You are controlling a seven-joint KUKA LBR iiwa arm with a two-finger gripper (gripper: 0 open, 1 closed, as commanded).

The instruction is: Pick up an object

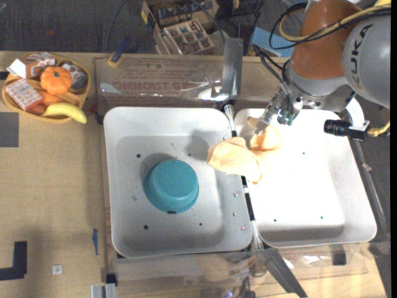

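Observation:
A pale yellow, floppy object (232, 157) lies across the divider between the two bins, partly in each. An orange-peach object (265, 140) touches its right end, in the far left corner of the right bin (310, 191). My gripper (268, 121) hangs right above the orange-peach object, its tip at or on the object's top. A teal bowl (172, 185) sits upside down in the middle of the left bin (124, 141).
A basket (43, 92) with toy fruit, including a banana and a small pumpkin, stands on the bench at the far left. A clear plastic-wrapped box (164, 85) lies behind the left bin. Cables and crates sit behind the bench.

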